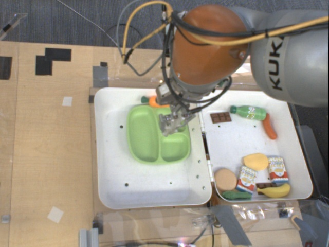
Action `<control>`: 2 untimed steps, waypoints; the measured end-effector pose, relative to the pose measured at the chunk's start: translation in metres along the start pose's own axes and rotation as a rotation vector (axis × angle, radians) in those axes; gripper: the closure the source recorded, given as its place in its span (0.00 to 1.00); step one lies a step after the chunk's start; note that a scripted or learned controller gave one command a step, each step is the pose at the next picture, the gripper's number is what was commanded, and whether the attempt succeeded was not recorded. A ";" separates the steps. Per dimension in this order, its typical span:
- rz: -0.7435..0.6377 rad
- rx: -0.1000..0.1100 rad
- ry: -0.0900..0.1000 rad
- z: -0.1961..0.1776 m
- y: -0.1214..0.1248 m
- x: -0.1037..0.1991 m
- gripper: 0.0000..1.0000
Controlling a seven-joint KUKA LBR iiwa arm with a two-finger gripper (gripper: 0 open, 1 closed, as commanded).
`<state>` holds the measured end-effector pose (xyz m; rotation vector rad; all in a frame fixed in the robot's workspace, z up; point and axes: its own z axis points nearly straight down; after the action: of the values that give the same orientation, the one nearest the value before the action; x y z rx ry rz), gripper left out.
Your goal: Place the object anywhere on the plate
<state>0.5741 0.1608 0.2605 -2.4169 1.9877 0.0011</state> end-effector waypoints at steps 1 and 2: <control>-0.300 -0.007 0.005 -0.013 0.059 0.023 1.00; -0.539 -0.010 0.005 -0.010 0.097 0.066 1.00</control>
<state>0.4920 0.0770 0.2694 -2.8683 1.2770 -0.0002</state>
